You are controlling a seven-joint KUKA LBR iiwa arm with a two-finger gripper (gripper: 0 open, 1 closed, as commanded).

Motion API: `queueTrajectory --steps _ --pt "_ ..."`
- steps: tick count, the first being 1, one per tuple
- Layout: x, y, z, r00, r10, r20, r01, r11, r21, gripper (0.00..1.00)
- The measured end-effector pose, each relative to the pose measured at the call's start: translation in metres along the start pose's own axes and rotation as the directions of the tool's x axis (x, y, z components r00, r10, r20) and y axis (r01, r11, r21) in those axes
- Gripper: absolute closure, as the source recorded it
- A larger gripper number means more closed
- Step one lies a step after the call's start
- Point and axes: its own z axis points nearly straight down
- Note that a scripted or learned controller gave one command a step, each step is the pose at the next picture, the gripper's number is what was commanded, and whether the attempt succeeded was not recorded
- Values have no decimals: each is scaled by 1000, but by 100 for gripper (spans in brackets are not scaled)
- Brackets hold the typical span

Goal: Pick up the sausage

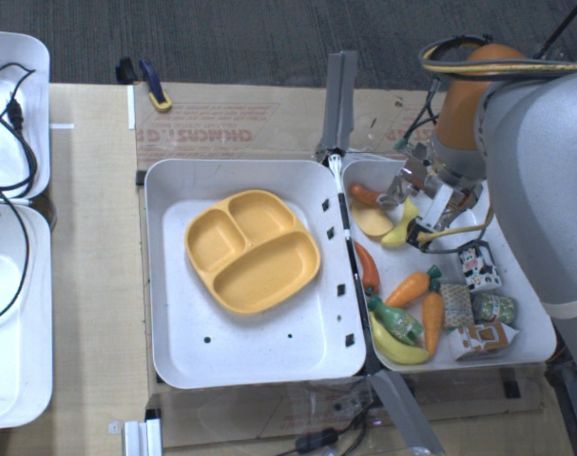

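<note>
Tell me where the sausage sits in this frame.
The sausage lies in the right bin, along its left wall, just below the pale apple slice and left of the two carrots.

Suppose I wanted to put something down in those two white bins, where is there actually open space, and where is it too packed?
The left bin has bare floor all around the yellow divided plate, widest along the near edge and the left wall. The right bin is crowded: carrots, bananas, the sausage by the dividing wall, small cartons, and the gripper over its far end.
</note>
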Motion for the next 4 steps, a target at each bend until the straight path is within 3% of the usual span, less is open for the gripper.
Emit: queueTrajectory --steps 1,2,4 --pt "4 -1 0 972 236 -5 -236 972 -2 0" --pt "-95 53 -44 950 310 -20 -311 950 -23 0" --pt "-193 -55 -104 932 363 -20 -363 932 -19 0"
